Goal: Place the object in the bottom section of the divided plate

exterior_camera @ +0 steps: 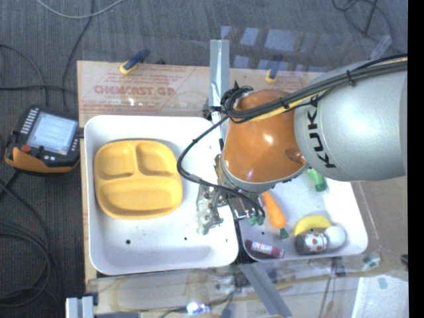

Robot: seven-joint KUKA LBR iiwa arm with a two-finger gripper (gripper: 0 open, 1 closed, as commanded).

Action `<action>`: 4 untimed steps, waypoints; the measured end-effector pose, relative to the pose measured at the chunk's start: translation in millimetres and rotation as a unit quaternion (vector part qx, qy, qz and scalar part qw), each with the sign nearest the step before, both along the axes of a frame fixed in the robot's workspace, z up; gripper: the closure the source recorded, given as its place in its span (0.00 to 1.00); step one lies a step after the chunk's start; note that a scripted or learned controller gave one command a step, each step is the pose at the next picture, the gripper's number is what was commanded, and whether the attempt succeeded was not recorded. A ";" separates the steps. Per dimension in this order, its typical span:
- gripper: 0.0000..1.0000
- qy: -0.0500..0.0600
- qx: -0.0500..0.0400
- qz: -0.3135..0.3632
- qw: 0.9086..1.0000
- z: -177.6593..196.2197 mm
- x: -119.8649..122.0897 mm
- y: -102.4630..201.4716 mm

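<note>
Currently, status as seen from above:
plate: yellow divided plate (138, 179) sits in the left bin (106, 257), toward its far-left part; two small sections on the far side, one wide section on the near side; nothing lies in any of them
gripper: gripper (211, 216) hangs over the left bin's right edge, just beside the wall shared with the right bin (358, 234), apart from the plate
fingers: cannot tell whether apart or together; metal and cable clutter there, and nothing is clearly seen between them
object: likely the carrot (273, 212), lying in the right bin near the shared wall, partly under the orange wrist
carrot axis: long axis runs slantwise, orange end toward the bin's far-left, green tip toward the near-right
other items: banana (311, 224), clown-face toy (311, 242), dark red tube (264, 248) along the right bin's near edge, green item (318, 179) by the arm
step: judged as pick or early transfer, placement not done
next move: confirm a grasp, travel left across the bin, stop over the wide near section, lower and release with the long axis along that section's length
</note>
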State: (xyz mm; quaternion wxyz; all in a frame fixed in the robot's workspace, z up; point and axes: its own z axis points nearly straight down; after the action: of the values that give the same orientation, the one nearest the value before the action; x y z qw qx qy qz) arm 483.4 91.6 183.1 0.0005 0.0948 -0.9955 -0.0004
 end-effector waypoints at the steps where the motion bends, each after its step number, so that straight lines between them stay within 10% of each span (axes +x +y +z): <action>1: 1.00 0.001 0.001 -0.040 0.999 -69.6 5.3 49.2; 2: 1.00 -0.005 0.003 0.083 0.997 -92.0 6.2 29.8; 3: 1.00 -0.008 0.002 0.359 0.933 -91.6 25.6 19.5; 4: 1.00 -0.002 0.002 0.325 0.946 7.4 57.3 112.0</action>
State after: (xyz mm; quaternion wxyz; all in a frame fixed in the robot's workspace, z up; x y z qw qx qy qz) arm 540.7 203.6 190.5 -0.0019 0.4129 -0.9108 -0.0019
